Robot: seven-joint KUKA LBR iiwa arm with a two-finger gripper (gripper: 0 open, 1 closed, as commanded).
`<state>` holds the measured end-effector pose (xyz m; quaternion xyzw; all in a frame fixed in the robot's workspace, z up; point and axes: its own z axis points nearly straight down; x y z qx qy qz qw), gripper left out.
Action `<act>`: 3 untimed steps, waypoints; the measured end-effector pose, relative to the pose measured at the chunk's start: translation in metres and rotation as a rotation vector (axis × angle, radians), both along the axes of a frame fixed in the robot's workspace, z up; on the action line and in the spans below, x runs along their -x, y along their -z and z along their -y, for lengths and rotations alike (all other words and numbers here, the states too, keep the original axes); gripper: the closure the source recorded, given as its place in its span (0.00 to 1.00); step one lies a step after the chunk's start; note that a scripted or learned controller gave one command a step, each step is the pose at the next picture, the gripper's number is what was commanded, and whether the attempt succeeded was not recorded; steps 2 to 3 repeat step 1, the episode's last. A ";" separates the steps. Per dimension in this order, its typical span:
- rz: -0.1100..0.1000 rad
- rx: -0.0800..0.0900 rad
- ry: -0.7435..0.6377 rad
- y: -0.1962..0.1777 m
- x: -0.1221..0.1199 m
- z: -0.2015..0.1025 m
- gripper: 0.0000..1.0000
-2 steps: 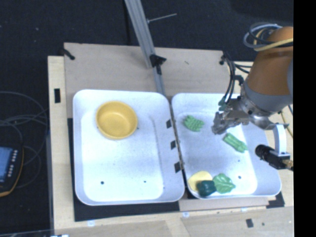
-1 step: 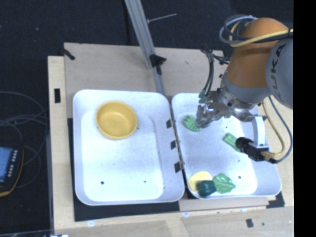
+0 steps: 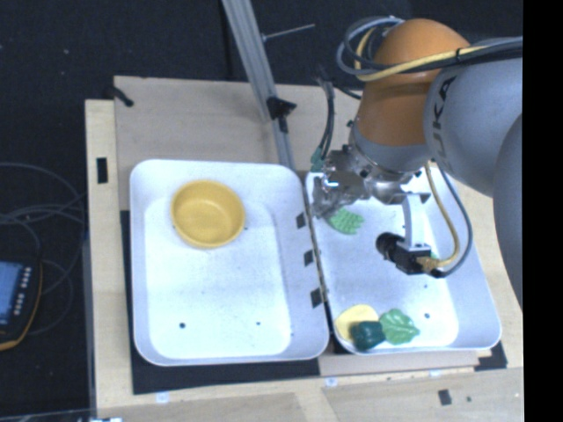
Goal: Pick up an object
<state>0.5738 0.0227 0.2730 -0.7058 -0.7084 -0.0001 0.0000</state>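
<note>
A small light-green ribbed piece (image 3: 346,222), leaf-like in outline with fine ridges across it, lies on the floor of the right bin (image 3: 440,306) near that bin's upper left corner, just inside the wall it shares with the left bin (image 3: 220,323). The gripper (image 3: 332,193) sits directly above and just beside this piece, its metal end at the piece's upper edge; whether it touches the piece, and whether its grip is released or clenched, cannot be told from this slanted look, since the wrist hides that part. Above it the arm (image 3: 475,121) is smooth grey with a glossy orange band (image 3: 405,77), and cables loop around it. At the near end of the right bin three small things huddle together: a pale yellow rounded piece (image 3: 354,316), a dark teal blocky piece (image 3: 368,333) touching it, and a second light-green leaf-shaped piece (image 3: 400,325) just to the right. In the left bin a yellow bowl (image 3: 208,214), round and shallow with a smooth matte look, stands upright near the far left corner. Both bins are white with rounded corners, resting on a pale wooden bench (image 3: 193,117).
</note>
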 end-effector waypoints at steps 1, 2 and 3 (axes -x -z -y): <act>-0.002 0.000 0.001 0.021 -0.013 -0.054 1.00; -0.002 0.000 0.001 0.021 -0.013 -0.054 1.00; -0.002 0.000 0.001 0.021 -0.013 -0.054 1.00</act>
